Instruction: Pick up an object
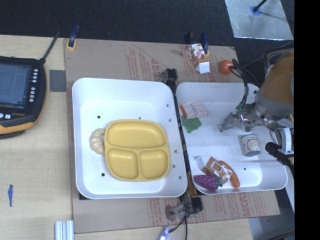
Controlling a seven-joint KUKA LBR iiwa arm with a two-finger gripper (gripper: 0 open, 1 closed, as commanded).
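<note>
Objects for picking lie mostly in the right bin (260, 176), but going from the left of the frame, the count starts elsewhere. At the far left edge sits one handheld control pendant (17, 94) with a dark screen and orange trim, on the wooden bench. Just right of it, two white bins rest side by side on a sheet of brown cardboard (125, 59).

The left bin (85, 99) holds two things: one pale, ridged, shell-like piece (96, 140) at its left-middle, touching the edge of one yellow tray with three compartments (136, 149) that fills the bin's centre.

The right bin holds five loose things. In its upper left lie one flat reddish packet (193, 109) and, touching it just below, one green leafy piece (192, 124). Along the lower edge are one purple grape-like cluster (206, 182) and, just beside it, one orange-and-white packet (220, 170). At the right-middle stands one small tin can (250, 144).

Above the right bin, on the cardboard, are one small red-and-white carton (198, 56) and one small orange-red ball (225, 66), near each other.

The gripper (232, 123) hangs over the upper right of the right bin, fingers spread apart and nothing between them, close to the can's upper left but apart from it. The arm (277, 86) enters from the frame's right edge.
</note>
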